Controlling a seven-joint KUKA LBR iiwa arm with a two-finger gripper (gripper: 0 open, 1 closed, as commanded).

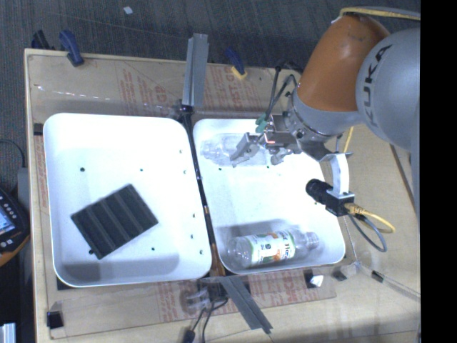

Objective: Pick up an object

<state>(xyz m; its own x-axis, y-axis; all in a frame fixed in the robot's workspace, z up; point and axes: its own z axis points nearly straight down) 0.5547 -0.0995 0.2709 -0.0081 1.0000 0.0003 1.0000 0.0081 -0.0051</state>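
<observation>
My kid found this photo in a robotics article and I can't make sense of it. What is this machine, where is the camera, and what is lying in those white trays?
It is a factory-style robot arm, grey with an orange band, reaching in from the right. The single camera looks down at a slant from above the bench. At the arm's end sits a gripper, low over the far end of the right bin, close to a crumpled clear plastic item. I can't tell whether it grips that. A clear bottle lies on its side at that bin's near end. The left bin holds a dark ribbed slab.
</observation>
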